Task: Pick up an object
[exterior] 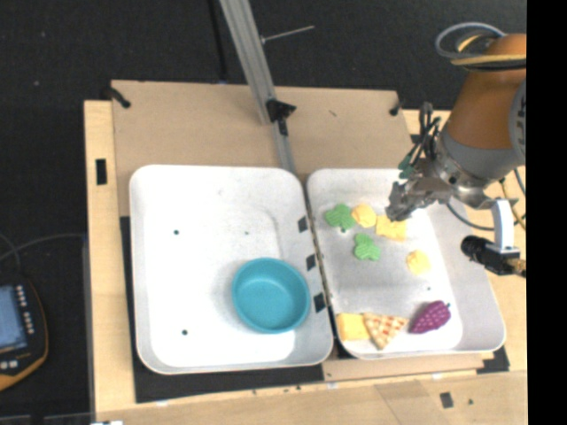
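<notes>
White bins point(177, 202) on tan bench point(195, 122), dark floor point(53, 42), tool point(400, 209) grip unclear above yellow piece point(392, 229).

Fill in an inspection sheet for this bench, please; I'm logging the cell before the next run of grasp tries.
Surface: tan bench bearing left bin and right bin side by side.
Job's things: right bin holds two green pieces, yellow pieces, cheese block, pizza slice, purple grapes.
Clutter: teal bowl in left bin.
Grippers: gripper low over the upper yellow pieces; grasp not discernible.
Cables: dark wires along the wrist.
Surroundings: slanted metal pole; handheld pendant at left.
</notes>
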You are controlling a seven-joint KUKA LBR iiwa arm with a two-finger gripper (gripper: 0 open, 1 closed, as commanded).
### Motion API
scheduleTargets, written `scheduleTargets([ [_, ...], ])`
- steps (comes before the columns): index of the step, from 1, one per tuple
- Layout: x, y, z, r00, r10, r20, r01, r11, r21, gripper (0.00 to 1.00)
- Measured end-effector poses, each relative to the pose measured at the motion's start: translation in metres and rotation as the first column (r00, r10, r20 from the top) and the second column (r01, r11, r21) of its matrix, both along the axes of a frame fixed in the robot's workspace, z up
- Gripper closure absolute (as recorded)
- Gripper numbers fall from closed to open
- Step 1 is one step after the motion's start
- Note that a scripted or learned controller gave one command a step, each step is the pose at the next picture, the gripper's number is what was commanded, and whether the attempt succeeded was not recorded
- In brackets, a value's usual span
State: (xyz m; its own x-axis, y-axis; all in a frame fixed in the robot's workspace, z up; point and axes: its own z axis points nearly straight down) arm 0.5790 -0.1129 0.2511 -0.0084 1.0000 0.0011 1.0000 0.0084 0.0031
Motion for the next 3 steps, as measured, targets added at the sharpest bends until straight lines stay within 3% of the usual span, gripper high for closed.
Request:
scheduleTargets([
  [2,0.029,0.101,0.012,1.0,-0.004,-0.002,0.004,1.0,0.0,1.0],
  [3,0.056,0.141,0.006,1.0,-0.006,-0.002,0.006,1.0,-0.002,1.0],
])
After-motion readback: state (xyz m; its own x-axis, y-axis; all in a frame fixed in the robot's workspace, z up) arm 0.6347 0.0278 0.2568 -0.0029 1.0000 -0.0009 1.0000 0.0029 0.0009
